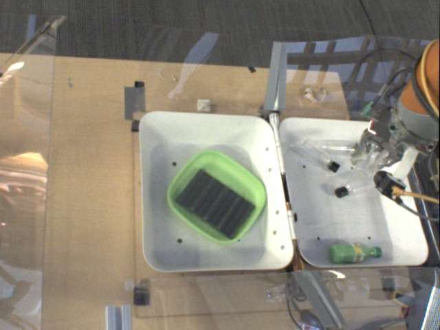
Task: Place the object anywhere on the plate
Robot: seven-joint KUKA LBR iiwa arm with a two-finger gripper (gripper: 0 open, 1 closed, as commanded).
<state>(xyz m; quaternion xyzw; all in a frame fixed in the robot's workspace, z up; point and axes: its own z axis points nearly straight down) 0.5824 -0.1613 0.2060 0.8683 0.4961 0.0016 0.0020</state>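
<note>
The work stands at its opening step: the object, a small green bottle (353,253), lies on its side near the front wall of the right bin (412,256), at about six o'clock in that bin, its cap pointing toward three o'clock, and nothing is carrying it. The green plate (256,184) with its dark ribbed mat (213,200) sits in the middle of the left bin (155,184), well apart from the bottle, with the divider between the bins in the way. The arm (418,108) hangs over the right bin's one-to-two o'clock corner, and its tool (368,153) is up there too, far from the bottle; its see-through parts blur into the white floor, so I cannot tell whether it is wide or narrow, and no object shows in it. As I judge it, the next move calls for a swing down toward six o'clock, lining up across the bottle's narrow body, a grasp, a lift clear of the bin walls, then a carry toward nine o'clock over the plate. Counted: two bins, one plate, one mat, one bottle, one arm on the bench (82,184).
</note>
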